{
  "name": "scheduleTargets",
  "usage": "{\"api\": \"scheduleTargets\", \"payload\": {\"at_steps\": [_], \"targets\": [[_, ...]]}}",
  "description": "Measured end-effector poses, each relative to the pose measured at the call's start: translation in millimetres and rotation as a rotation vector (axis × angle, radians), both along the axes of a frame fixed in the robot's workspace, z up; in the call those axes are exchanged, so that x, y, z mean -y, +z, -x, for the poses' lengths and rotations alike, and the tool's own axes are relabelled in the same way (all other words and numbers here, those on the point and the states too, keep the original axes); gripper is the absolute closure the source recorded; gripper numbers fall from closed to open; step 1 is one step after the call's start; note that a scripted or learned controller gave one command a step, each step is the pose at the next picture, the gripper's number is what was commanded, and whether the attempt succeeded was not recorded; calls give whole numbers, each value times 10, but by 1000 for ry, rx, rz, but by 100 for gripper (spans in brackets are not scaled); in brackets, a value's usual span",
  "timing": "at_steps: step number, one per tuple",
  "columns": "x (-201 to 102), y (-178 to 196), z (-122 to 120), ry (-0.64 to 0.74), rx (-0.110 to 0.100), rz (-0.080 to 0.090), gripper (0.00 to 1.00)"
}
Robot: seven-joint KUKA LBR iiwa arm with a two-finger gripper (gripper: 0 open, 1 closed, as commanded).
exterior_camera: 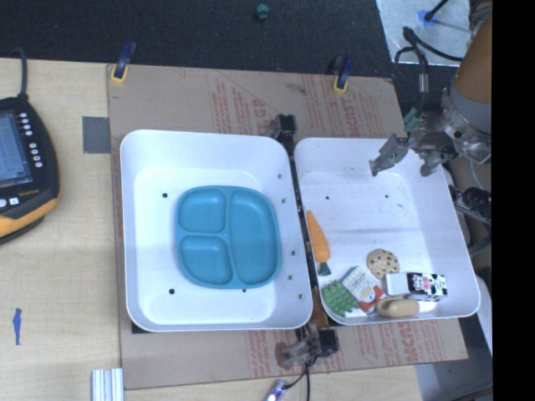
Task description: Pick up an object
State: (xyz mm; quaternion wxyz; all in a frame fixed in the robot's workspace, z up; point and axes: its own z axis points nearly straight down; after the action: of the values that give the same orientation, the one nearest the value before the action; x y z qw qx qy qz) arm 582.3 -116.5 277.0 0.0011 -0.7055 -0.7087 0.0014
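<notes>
My gripper [408,162] hangs over the far right part of the right bin [359,182], its two fingers spread apart with nothing between them. Small objects lie well below it near the bin's front edge: an orange carrot [317,236] by the left wall, a brown cookie [382,262], a green piece [338,297], a white and red packet [361,285], a black and white carton [423,284] and a tan bread roll [398,307].
The left bin [150,174] holds a blue divided plate [226,236]. An orange and black pendant [21,164] rests on the bench at far left. Clamps [123,61] pin the cardboard sheet at the back.
</notes>
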Motion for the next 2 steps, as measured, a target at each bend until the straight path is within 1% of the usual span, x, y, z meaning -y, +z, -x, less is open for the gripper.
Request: {"api": "scheduleTargets", "payload": {"at_steps": [1, 2], "targets": [[-141, -1427, -614, 1, -4, 1, 0], [-207, -1859, -505, 0, -2, 1, 0]]}}
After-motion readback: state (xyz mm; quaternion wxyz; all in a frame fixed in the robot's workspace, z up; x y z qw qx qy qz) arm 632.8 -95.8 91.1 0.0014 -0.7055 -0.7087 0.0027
